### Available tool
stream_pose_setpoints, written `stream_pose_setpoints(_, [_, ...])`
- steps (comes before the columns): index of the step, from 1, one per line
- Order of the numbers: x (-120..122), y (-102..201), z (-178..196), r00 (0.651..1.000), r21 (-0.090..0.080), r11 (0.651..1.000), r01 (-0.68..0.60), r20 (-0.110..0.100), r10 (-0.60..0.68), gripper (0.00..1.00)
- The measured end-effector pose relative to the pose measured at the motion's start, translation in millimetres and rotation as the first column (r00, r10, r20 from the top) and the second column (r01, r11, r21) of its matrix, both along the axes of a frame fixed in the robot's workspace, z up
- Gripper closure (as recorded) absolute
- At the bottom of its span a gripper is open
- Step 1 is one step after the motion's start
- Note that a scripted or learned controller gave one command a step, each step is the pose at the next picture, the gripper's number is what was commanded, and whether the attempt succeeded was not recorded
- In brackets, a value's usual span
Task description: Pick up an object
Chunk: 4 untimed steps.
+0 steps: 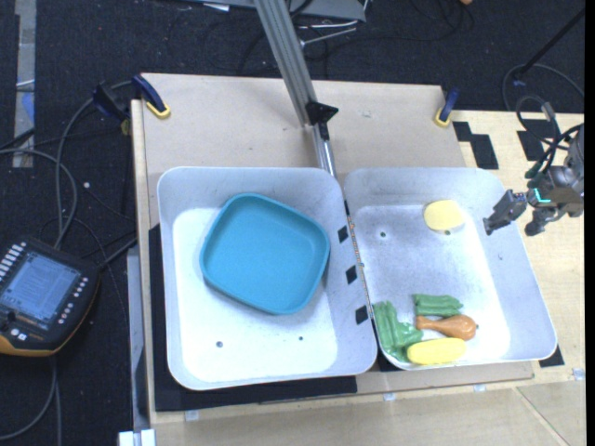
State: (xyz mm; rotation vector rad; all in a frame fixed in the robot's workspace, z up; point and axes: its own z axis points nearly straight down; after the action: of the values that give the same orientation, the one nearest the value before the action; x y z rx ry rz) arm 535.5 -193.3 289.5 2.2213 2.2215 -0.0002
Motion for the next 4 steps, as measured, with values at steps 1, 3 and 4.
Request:
stream_pose_setpoints(1, [0, 0, 0, 1.0, 0.0, 1.0, 0.0, 0.0, 0.0, 0.0])
stream_pose_setpoints(3, [12, -3, -93, 1.0, 0.001, 1.0, 0.0, -0.004, 0.0, 0.0])
stream_pose_setpoints(4, [2, -6, -150, 1.0, 0.002, 1.0, 0.001, -0.005, -0.001, 0.0])
